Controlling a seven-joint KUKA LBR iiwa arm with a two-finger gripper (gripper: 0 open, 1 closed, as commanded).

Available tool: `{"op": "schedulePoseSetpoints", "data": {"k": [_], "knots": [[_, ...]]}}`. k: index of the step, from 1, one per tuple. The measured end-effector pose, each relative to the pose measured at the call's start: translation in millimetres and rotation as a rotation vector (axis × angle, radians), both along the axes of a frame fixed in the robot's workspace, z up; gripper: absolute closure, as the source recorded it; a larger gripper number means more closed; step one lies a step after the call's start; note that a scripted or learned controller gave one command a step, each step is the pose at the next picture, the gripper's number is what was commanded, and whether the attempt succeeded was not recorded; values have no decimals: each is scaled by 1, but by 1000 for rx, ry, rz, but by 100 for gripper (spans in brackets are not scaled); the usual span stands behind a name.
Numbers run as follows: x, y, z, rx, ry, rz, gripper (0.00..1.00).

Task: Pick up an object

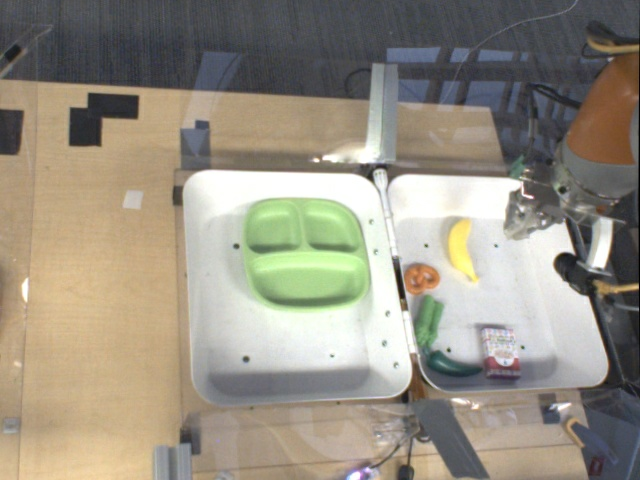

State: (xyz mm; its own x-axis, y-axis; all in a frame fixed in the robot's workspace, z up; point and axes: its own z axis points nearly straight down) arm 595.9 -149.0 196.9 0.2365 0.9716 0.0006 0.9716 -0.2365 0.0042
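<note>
A pale wooden bench (pixel 90 268) stands on dark grey ribbed flooring, with black squares marked near its far left corner. Two shallow white plastic bins with rounded corners sit side by side on it, divided by a metal rail. The left bin (pixel 215 298) holds a smooth, light-green divided plate (pixel 304 251) with three compartments, lying flat at its centre. In the right bin (pixel 555 318), a yellow banana (pixel 460 249) lies near the middle; an orange pretzel-shaped toy (pixel 421 278) rests against the left edge, with a green pepper-like piece (pixel 437 340) just below it toward the near left corner. A small red-and-white carton (pixel 501 351) stands by the near edge. The gripper (pixel 523 215) hangs over the right bin's far right corner, apart from the banana; whether its fingers are parted cannot be told.
</note>
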Motion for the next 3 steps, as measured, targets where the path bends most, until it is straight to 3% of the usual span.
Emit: {"op": "schedulePoseSetpoints", "data": {"k": [1, 2, 3], "knots": [[0, 0, 0, 0, 0, 0, 0], [43, -5, -68, -2, -1, 335, 0], [25, 34, -106, -5, -9, 431, 0]]}}
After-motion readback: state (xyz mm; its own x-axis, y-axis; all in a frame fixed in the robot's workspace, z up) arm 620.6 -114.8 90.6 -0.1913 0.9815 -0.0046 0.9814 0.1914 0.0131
